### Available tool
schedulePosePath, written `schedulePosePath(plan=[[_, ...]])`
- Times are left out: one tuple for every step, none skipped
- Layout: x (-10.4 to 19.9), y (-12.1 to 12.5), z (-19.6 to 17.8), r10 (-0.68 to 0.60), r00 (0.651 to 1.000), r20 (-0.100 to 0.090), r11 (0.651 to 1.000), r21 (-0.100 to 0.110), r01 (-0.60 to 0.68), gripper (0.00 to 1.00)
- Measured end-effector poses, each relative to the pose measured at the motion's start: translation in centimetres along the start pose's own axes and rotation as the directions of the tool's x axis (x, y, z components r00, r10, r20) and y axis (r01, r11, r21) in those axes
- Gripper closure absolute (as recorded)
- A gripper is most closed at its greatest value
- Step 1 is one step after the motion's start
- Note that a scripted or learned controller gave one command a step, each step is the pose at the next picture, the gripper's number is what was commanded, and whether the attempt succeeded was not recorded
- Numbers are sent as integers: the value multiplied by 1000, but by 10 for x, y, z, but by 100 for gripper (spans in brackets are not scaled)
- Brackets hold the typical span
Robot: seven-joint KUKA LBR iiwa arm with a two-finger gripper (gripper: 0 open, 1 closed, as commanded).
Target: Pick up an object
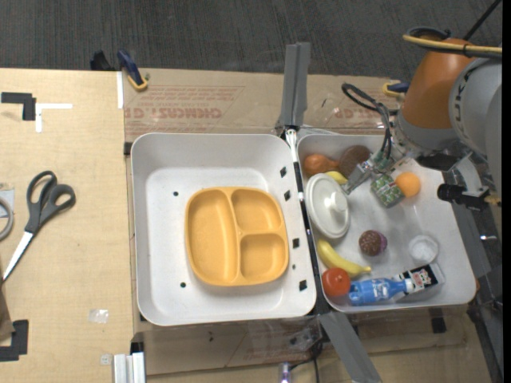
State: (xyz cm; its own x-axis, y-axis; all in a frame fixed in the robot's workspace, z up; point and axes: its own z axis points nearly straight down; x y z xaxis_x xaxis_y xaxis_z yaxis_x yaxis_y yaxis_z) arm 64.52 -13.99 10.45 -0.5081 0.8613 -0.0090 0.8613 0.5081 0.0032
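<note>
Fingers (366, 171) angled low over right bin (457, 250).

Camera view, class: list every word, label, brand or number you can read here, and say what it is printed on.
Red printing on the brown cardboard sheet behind the bins: upside down and blurred, cannot be read with confidence.
Label on the blue plastic bottle in the right white bin: too small to read.
Green packet beside the hand: print too blurred to read.
No other text.
</note>
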Motion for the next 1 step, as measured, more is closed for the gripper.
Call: schedulePosePath(plan=[[-45, -58, 10, -137, 991, -5, 991, 0, 137, 0]])
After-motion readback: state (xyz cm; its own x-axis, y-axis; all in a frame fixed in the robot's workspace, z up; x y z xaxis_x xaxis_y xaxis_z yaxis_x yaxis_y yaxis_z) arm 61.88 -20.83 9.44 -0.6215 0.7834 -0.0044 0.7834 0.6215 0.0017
